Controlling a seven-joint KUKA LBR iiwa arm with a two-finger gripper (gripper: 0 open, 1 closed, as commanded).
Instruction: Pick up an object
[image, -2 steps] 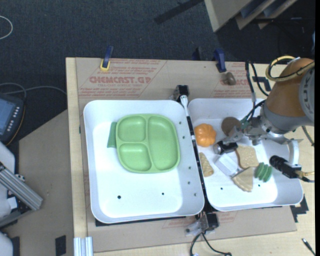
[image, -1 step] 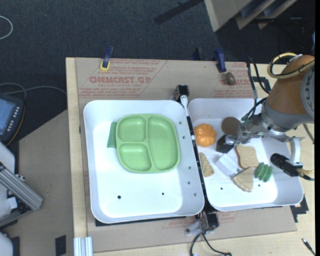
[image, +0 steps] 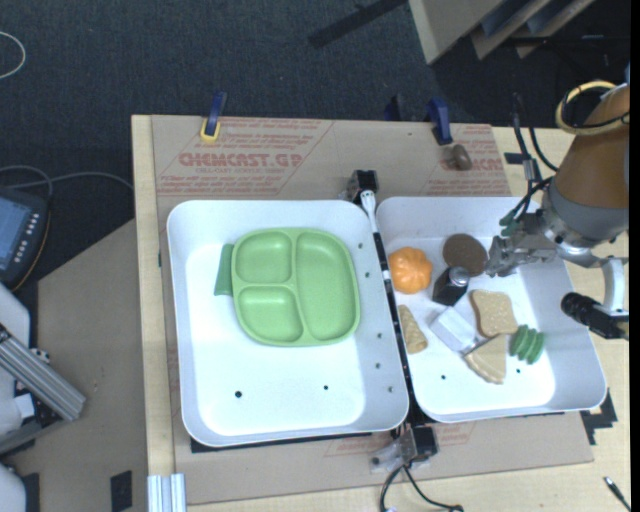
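Hovering over right bin (image: 575, 385): gripper (image: 497, 258), finger state unclear. Just beside it, brown round disc (image: 464, 250), flat, dull, lying near bin's back, orange ball (image: 410, 270) to its left.

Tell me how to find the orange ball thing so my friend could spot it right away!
Look in the right-hand white bin, along its left wall next to the other bin. The round orange fruit-shaped toy sits there, above a tan wedge-shaped piece. It is the only bright orange, ball-like thing among brown, tan, black and green pieces.
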